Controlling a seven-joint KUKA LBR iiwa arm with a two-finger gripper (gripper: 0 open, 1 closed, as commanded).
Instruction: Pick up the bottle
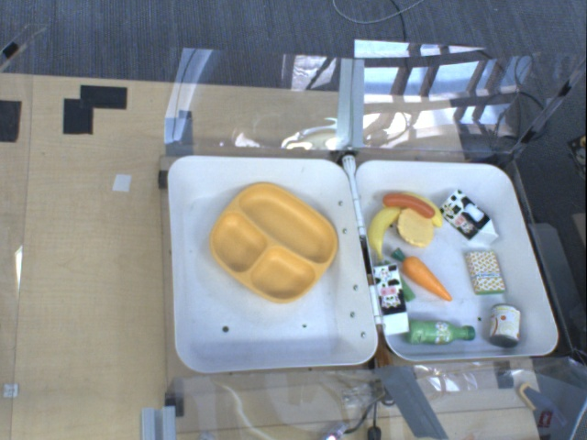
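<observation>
Two white bins sit side by side: the left bin (197, 328) holds a yellow divided plate (273, 240); the right bin (523, 218) holds the small items. My gripper's state I cannot tell from this view. The green bottle (440, 333) lies on its side near the front edge of the right bin, long axis roughly left to right, cap end apparently pointing right toward a small can (503, 324). A cow-print carton (392, 291) lies just beside its left end, and a carrot (426, 278) sits close behind. Risks, as I judge them: a round body lying flat may roll out of a pinch; the front wall may crowd one finger; a descent off-centre could catch the carton instead.
</observation>
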